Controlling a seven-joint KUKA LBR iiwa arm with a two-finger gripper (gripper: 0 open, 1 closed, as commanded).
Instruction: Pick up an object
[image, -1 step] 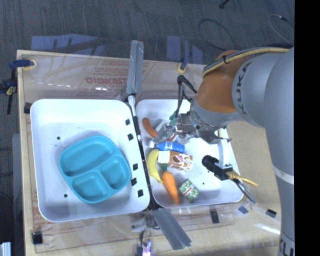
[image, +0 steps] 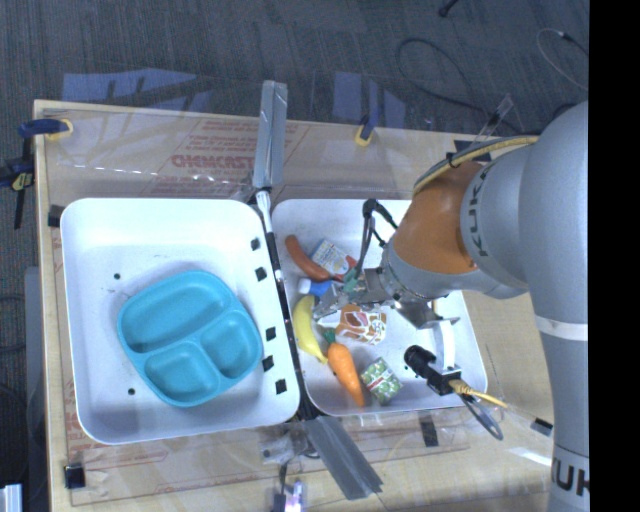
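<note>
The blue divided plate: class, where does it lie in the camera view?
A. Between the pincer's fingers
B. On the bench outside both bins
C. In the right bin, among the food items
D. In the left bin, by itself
D: the blue divided plate lies flat in the left bin, while the carrot and banana lie in the right bin under the arm.

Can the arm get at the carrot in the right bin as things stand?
Probably yes. The carrot lies uncovered near the right bin's front edge, beside the banana, with nothing on top. The tool hangs just behind it over the pile.
</note>
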